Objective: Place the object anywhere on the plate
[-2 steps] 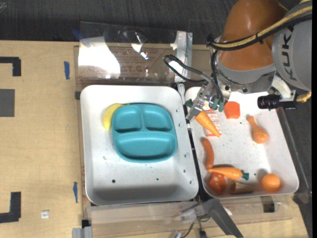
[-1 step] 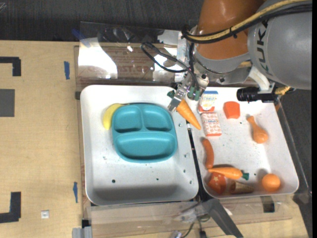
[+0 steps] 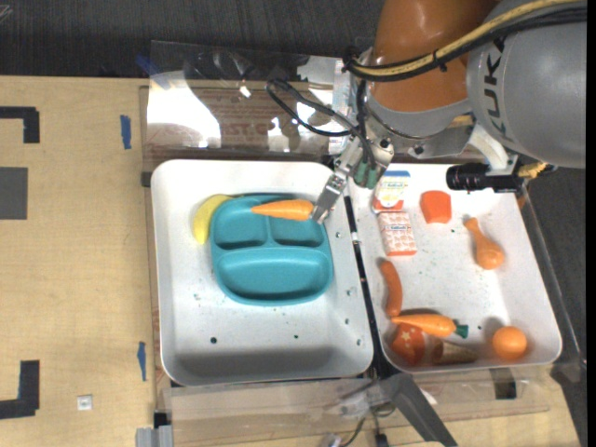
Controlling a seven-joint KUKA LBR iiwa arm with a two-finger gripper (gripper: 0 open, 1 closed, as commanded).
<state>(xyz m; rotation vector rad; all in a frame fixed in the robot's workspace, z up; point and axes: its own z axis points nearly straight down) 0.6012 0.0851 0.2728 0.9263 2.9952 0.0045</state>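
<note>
Item: orange plastic carrot — I see it lying across the teal compartmented plate's twelve-o'clock rim; two-finger gripper at its three-o'clock tip, grip state untellable.

Orange carrot lying across teal divided plate's upper rim, left bin

Grey KUKA arm — orange band, black and yellow cables.

Setting was probably a robotics lab: grey KUKA arm with orange band, two shallow white plastic bins, taped plywood bench.
</note>
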